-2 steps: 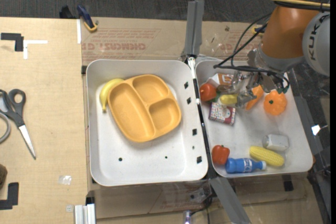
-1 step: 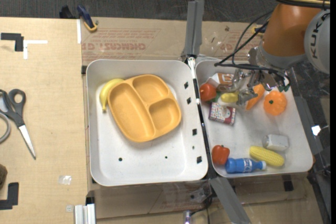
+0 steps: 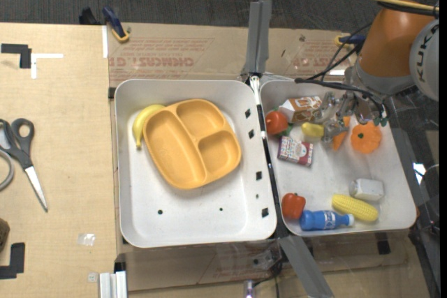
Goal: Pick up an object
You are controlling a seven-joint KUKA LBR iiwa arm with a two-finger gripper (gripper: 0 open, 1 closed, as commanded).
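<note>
Blue bottle (image 3: 325, 220) by right bin (image 3: 398, 171) front edge; hand (image 3: 340, 112) near back edge, grip state unclear.

Letters "KU" on the grey arm (image 3: 427, 56), mirrored print on cardboard sheet (image 3: 167, 52), illegible

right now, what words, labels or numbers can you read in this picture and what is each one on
"KU" in white letters, cut off at the picture's edge, on the grey arm.
Red print on the cardboard strip behind the bins: it reads upside down and mirrored, too blurred to make out.
Small packet in the right bin: printed label, too small to read.
Box near the end effector: print too blurred.
Blue bottle: nothing legible.
</note>
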